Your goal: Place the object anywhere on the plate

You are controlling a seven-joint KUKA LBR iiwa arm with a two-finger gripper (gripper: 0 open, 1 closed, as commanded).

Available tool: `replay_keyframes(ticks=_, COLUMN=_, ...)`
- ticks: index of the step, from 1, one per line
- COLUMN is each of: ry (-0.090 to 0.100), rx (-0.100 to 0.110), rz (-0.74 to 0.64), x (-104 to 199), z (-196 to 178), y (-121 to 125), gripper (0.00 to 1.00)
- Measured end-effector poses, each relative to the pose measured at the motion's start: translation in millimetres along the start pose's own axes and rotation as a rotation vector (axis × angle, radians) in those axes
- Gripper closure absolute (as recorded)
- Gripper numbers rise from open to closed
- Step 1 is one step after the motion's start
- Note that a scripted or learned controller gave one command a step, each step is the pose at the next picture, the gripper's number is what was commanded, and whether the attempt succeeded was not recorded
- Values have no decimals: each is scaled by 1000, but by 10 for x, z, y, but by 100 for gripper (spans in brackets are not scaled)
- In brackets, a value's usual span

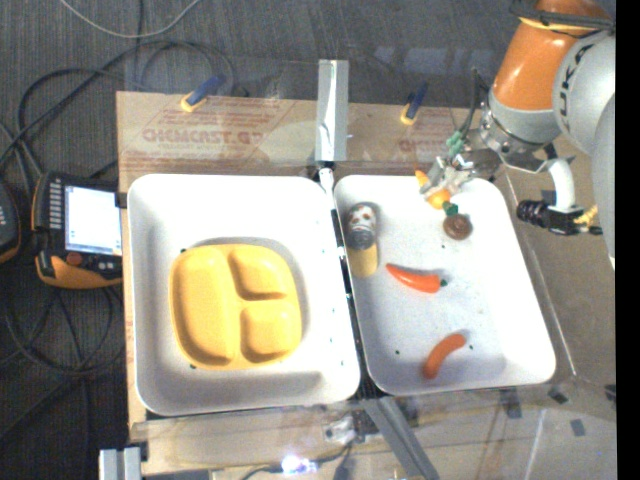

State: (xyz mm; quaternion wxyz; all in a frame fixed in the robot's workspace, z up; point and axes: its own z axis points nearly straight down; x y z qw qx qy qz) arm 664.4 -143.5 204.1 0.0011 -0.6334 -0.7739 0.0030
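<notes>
Yellow, the sectioned plate (238, 303) sat in the left bin (150, 203) while the claw (444, 180), over the right bin's (520, 308) far edge, clamped a small yellow-orange object (437, 197)

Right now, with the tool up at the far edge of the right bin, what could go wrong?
1. The tool sits at the right bin's far rim; descending there may strike the wall.
2. A small yellow piece and a brown item lie close together, so it could nudge or grab both.
3. The yellow plate is in the other bin; carrying over the divider risks a drop.
</notes>
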Motion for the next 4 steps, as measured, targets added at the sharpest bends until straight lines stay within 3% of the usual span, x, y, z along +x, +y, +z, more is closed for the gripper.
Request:
replay_keyframes(ticks=1, ry=3, rx=-4, rz=-184, x=976, z=212, y=-170, gripper=100)
replay_keyframes(ticks=2, ry=2, rx=-4, rz=-80, x=1772, z=-315, y=-491, gripper=100)
replay_keyframes(ticks=3, ry=2, rx=-3, rz=-95, x=2699, z=-298, y=-658, gripper=100)
replay_keyframes(ticks=4, ry=2, rx=-3, rz=-95, x=2697, z=-298, y=-657, gripper=0)
